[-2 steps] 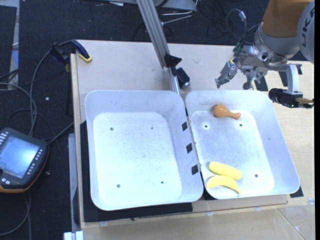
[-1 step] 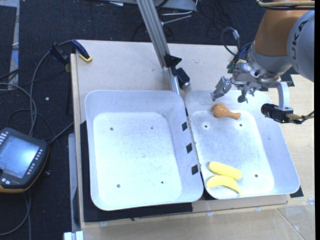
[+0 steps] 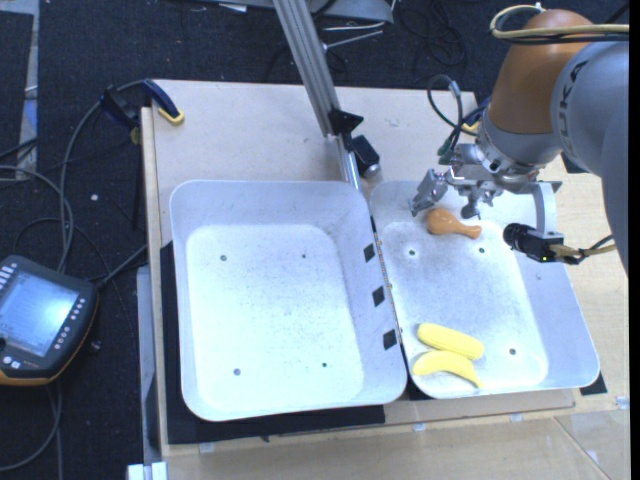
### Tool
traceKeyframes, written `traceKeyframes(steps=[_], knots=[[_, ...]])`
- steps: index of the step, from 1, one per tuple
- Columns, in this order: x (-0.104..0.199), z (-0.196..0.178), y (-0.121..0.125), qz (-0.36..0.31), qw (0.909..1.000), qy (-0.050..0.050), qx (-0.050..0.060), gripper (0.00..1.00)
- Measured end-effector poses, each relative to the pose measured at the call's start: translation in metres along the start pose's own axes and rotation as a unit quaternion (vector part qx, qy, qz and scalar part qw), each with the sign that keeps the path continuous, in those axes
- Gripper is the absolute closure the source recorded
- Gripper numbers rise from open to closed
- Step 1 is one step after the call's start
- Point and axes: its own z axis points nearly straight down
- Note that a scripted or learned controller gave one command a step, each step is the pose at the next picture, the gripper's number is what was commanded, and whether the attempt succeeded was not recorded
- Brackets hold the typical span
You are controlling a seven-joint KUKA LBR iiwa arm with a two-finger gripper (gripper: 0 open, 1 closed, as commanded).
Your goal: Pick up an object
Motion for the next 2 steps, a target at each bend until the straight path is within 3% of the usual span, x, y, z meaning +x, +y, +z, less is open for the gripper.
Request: traceKeyframes(steps=[1, 2], knots=[[-0.001, 0.057, -0.010, 0.000, 1.0000, 0.000, 0.001, 0.00], [-0.001, 0.044, -0.009, 0.000, 1.0000, 0.000, -0.002, 1.00]])
